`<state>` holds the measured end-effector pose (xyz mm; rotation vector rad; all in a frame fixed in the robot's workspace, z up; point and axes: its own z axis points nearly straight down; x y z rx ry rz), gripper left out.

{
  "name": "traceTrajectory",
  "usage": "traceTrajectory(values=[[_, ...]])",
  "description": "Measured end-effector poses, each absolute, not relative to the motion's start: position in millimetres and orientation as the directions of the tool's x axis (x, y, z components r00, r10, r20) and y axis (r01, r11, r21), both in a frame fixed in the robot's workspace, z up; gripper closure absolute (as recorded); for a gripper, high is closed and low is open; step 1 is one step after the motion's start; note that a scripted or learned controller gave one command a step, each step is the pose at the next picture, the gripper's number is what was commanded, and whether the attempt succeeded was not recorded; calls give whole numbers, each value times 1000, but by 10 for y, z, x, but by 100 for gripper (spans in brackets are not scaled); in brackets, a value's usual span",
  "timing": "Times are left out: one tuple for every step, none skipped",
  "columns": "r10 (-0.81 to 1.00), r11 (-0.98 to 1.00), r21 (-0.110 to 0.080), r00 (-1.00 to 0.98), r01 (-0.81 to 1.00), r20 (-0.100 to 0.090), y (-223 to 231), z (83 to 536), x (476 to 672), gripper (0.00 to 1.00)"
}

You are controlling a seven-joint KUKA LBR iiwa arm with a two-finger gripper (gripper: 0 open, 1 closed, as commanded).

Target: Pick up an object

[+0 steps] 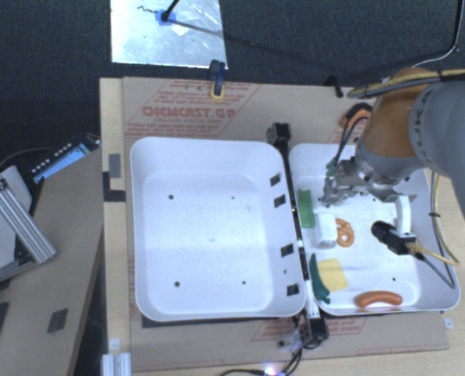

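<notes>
Here, you see the gripper [332,194] low in the right bin [436,288], above the left part of it. I cannot tell how it is set or whether it has anything. The objects lie near the bin's left wall: a green strip [304,207], a white block [326,227], an orange ring [344,233], a yellow square [332,273] and a sausage-like piece [378,298].

The bench [60,233] carried a printed cardboard sheet [193,108], on which two shallow white bins lay side by side and touching: the left bin [209,229] and the right bin [428,288]. A blue-and-yellow clamp [216,81] gripped the sheet's far edge.
</notes>
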<state>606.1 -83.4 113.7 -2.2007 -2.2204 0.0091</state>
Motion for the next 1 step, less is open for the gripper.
traceTrajectory(values=[[1000,6,11,-6,1000,-2,-863,1538,6724,100]])
